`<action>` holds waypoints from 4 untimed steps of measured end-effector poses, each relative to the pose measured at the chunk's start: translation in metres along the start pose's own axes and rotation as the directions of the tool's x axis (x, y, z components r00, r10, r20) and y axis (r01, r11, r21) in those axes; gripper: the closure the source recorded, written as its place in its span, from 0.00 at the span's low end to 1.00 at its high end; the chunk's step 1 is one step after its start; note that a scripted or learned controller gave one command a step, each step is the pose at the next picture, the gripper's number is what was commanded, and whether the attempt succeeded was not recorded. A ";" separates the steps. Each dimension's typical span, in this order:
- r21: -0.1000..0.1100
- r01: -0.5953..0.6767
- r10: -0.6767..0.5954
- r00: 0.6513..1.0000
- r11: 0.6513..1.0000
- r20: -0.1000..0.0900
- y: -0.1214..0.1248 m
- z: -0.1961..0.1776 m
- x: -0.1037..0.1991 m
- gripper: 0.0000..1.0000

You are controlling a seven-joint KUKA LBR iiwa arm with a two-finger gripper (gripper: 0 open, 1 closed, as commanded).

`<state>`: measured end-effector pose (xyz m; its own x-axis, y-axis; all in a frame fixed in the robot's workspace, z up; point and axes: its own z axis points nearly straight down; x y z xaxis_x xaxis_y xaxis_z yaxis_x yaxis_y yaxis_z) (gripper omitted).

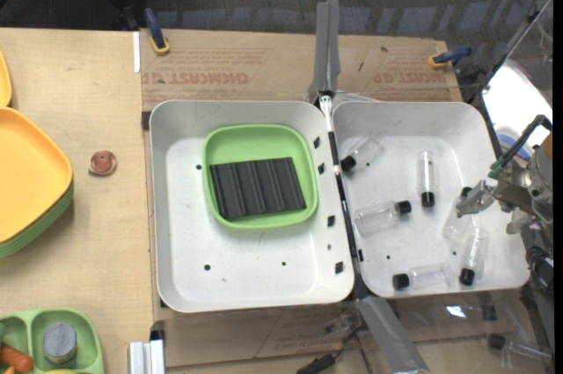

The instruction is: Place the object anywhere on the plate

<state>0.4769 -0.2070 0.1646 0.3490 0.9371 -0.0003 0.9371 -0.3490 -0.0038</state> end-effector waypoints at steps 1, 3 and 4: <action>-0.002 -0.173 0.173 0.985 0.985 0.001 0.009 -0.075 -0.005 0.00; 0.002 -0.437 0.437 0.900 0.900 0.002 0.000 -0.031 0.000 0.00; -0.001 -0.625 0.625 0.781 0.781 0.002 0.004 -0.070 -0.011 0.00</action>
<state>0.4772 -0.2189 0.2350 0.8581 0.5135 -0.0043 0.5135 -0.8581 -0.0022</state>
